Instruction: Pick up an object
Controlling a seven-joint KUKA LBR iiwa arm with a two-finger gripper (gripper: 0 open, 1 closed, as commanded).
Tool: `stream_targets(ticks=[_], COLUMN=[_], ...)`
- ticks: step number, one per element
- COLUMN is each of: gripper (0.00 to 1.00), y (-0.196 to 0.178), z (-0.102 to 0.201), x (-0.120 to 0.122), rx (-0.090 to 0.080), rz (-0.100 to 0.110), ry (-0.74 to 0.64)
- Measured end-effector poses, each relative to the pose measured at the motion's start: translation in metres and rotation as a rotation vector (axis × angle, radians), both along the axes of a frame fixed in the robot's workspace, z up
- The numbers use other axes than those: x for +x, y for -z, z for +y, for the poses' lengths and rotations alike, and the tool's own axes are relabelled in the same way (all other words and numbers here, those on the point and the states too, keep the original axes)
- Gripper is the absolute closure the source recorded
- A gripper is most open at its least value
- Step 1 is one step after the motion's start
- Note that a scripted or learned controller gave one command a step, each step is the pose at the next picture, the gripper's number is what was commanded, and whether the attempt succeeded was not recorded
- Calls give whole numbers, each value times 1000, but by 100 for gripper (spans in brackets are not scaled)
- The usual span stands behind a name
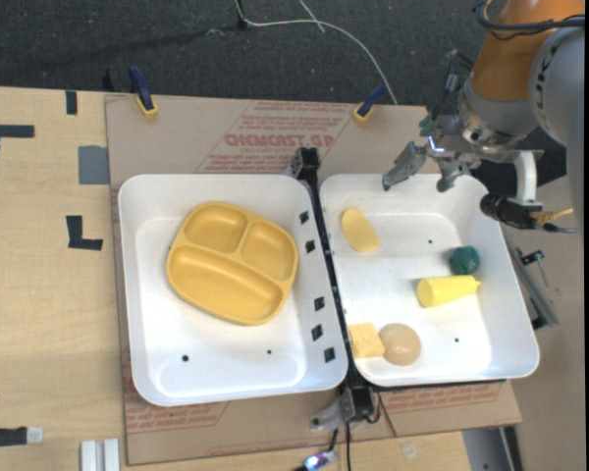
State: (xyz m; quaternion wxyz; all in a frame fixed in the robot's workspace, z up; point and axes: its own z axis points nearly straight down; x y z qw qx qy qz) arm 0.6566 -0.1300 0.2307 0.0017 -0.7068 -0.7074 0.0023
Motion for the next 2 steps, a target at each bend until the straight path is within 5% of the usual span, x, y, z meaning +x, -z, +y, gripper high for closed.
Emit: stream_targets(ticks=[2], gripper=[0], y=[120], z=[-7], x=[-16], rx=[1], rz=[3], ry=[0])
